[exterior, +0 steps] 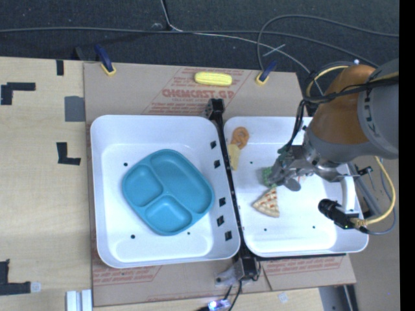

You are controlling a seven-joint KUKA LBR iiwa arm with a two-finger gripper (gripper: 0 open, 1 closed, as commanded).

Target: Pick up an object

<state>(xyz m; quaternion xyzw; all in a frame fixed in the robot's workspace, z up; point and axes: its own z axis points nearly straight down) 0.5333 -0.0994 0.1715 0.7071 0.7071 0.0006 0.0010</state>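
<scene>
A tan, waffle-patterned pizza-slice toy (pixel 266 203) is lying flat in the right bin, right of the frame's centre, its tip pointing up. A small green piece (pixel 267 173) is sitting just above it, partly hidden. An orange-and-yellow toy (pixel 237 144) is resting higher up along that bin's left wall.

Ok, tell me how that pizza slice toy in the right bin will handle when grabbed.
The pizza slice lies flat and thin on the right bin floor, so fingers may struggle getting under it. It looks like light plastic, probably stiff, and likelier to slide than roll.
</scene>
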